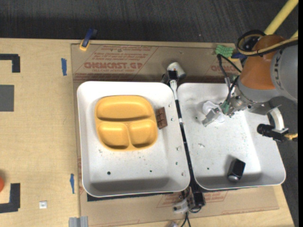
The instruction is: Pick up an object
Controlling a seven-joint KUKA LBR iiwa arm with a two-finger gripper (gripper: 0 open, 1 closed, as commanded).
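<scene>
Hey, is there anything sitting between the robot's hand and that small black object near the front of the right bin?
Nothing visible. The hand is low in the back of the right white bin, and only bare bin floor lies between it and the small black boxy object near the front wall.

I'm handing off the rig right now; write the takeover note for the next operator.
Gripper: low in the right bin, near its upper left; whether the jaws are open or shut cannot be told.
Things: black object near the right bin's lower edge; yellow divided tray and small brown block in the left bin.
Done: no pick confirmed.
Left: grasp an object and lift it.
</scene>
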